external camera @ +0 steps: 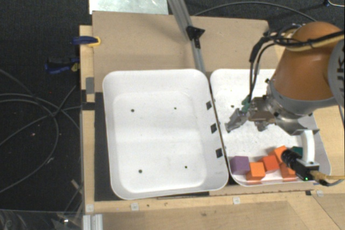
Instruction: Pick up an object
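The left bin (161,132) lies beside the right bin (237,89). Above the right bin's left-middle hangs the gripper (235,120); how far it is parted I cannot tell. At that bin's near edge sit a purple block (240,164) and orange blocks (269,163).

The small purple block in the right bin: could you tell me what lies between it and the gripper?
In the camera view, bare white bin floor separates the small purple block from the gripper.
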Motion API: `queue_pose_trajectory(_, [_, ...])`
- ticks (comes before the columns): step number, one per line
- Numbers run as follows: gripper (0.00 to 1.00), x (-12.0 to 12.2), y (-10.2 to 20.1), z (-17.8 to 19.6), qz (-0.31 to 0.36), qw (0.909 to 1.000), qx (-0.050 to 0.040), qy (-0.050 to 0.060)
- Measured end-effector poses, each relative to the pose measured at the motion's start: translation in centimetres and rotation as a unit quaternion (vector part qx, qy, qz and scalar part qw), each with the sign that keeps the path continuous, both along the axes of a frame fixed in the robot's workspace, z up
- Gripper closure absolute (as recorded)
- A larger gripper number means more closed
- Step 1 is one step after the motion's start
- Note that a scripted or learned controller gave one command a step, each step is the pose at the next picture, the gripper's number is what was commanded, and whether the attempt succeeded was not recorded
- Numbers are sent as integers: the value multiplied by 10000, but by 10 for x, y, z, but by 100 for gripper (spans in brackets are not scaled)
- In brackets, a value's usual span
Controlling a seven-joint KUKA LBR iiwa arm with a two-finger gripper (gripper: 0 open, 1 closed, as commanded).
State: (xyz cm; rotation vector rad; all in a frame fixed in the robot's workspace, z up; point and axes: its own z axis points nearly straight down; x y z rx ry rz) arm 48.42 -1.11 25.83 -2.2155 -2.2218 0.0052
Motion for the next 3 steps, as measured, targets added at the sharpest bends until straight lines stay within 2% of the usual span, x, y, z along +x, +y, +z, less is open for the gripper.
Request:
queue_pose_trajectory(1, [0,1,51,38,42,10000,8,-52])
queue_pose_trajectory(3, [0,27,1,148,-13,10000,-7,-78])
